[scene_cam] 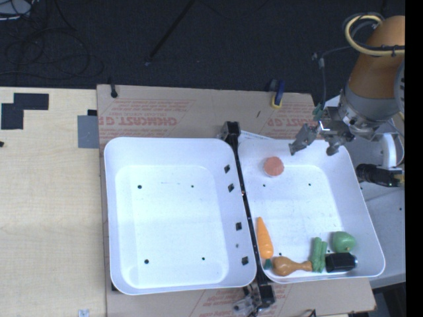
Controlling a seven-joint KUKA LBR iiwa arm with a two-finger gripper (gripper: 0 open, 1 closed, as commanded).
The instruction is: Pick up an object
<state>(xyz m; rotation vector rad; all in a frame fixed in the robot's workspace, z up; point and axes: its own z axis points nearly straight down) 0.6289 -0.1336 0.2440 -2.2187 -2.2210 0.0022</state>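
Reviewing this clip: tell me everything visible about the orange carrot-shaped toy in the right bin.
The orange carrot-shaped toy looks like smooth plastic, long and tapered, with a darker orange upper end and a lighter lower end. It lies flat on the floor of the right white bin, lengthwise along the bin's left wall, in the near half. Its lower tip sits close to the tan pear-shaped toy; whether they touch is unclear. The gripper is far from it, above the bin's far edge.

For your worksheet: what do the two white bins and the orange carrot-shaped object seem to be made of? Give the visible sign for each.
White bins: probably moulded plastic, smooth with a slight sheen; rounded corners, thin raised rims and even colour suggest it.

Carrot-shaped object: likely a plastic or rubber toy; its uniform bright orange and smooth surface look artificial, though the picture is too coarse to tell which.
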